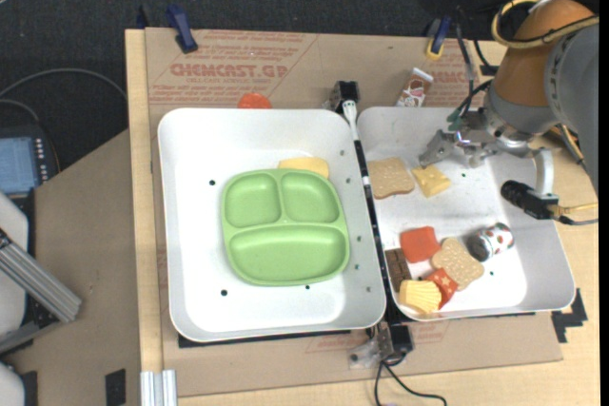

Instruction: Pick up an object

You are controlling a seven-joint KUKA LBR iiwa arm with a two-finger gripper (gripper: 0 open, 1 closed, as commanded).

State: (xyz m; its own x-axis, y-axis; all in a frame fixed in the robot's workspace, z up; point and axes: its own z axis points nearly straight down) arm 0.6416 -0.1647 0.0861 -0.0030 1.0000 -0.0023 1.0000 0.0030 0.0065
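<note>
The grey arm's metal hand (455, 145) hangs low over the right-hand shallow white bin (533, 295), near its back edge, just beside the small yellow cheese wedge (433, 181) and the tan slice of toy bread (388, 177). Whether it is clenched or released, I cannot tell. The risk, I judge: the wedge lies close to the bread, so a descent slightly off could nudge either piece away or close on nothing. On the brown cardboard covering the table (228, 68), red print reads "CHEMCAST".
</note>
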